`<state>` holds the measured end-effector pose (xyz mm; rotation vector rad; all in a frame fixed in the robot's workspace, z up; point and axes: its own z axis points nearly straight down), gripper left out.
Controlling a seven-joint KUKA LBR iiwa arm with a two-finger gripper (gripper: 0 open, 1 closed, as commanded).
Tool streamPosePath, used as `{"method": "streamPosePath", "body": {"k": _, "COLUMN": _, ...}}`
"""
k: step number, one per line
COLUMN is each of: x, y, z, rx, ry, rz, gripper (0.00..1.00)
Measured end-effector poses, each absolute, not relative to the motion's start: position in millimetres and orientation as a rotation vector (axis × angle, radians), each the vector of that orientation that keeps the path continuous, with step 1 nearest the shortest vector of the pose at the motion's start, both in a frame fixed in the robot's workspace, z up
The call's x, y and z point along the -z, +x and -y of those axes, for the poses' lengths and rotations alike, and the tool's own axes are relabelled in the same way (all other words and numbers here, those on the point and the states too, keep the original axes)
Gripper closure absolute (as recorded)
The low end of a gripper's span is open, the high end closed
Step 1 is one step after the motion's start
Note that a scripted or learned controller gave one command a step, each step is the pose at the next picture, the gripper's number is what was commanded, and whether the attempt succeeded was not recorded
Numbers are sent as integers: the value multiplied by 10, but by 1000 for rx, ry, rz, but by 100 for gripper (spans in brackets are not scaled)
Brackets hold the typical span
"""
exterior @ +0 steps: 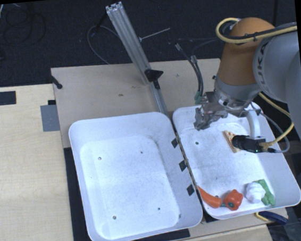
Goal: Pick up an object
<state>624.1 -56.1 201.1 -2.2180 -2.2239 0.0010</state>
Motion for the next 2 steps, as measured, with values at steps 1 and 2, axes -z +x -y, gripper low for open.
{"method": "streamPosePath", "body": {"k": 1, "x": -2110, "y": 6210, "z": -28, "rx": 0, "ry": -2218, "rz": 2225, "gripper": 100}}
{"method": "streamPosePath", "body": {"k": 2, "x": -2071, "y": 6281, "z": -569, "rx": 0, "ry": -2217, "rz": 2224, "gripper": 100}}
